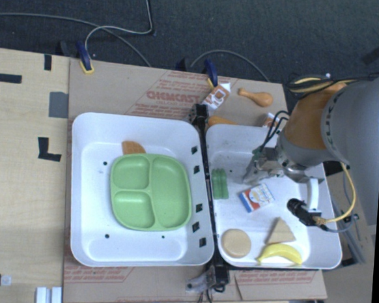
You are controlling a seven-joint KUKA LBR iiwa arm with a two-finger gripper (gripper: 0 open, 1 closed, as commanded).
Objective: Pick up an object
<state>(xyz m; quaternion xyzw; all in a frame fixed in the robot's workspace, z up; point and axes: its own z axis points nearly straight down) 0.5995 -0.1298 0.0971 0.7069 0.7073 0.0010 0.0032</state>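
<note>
Two shallow white bins are seen from above on a desk [17, 186] covered with cardboard. The left bin [86, 172] holds a green divided plate [150, 191]. The right bin [325, 256] holds a small white, red and blue packet [257, 198], a green strip [220, 184] near the divider, a round tan biscuit [236, 243], a tan wedge [281, 231] and a yellow banana [281, 254]. The grey and orange arm [328, 126] reaches in from the right, and its pincer [261, 169] is poised just above the packet; whether it is apart or together cannot be told, and nothing is seen held. The packet is judged the likeliest target. It lies flat, so a straight descent centred over its short sides is advised, with closing delayed until the bin floor is nearly met.
</note>
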